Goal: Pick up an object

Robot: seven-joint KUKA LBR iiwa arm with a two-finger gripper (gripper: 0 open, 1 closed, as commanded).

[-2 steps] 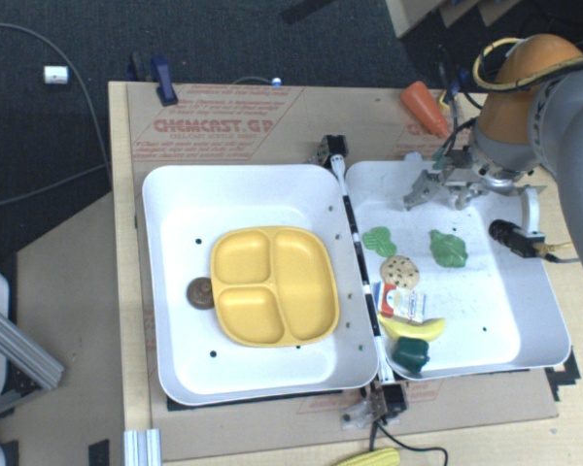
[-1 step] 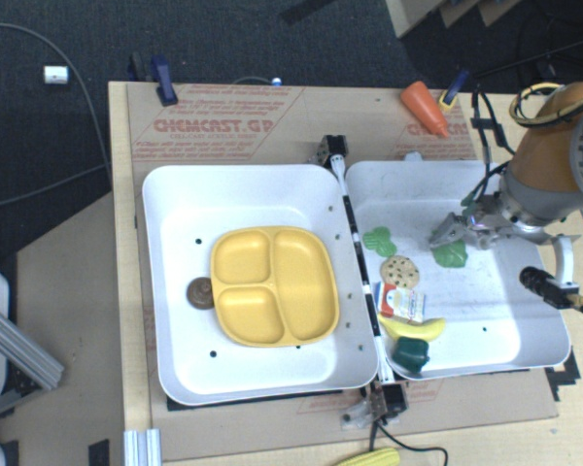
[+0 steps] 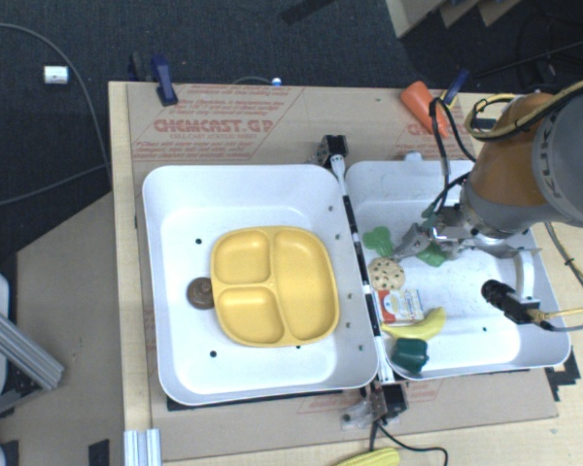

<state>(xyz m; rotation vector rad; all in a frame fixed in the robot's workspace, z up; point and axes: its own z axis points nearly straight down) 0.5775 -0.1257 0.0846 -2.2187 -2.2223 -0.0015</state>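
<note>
Gripper [image 3: 418, 244] low in right bin [image 3: 466, 352] over green toy pieces [image 3: 377, 240], finger state unreadable; pieces look light, rigid, slick plastic, so pinch across the narrow middle, clear of cookie [image 3: 387, 274] and banana [image 3: 415, 326].

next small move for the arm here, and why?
Probably a short descent onto the green piece. The tool sits right at that piece in the right bin, with nothing visibly between its fingers. The cookie and banana lie farther toward the divider, so the green piece looks like the nearest target.
</note>
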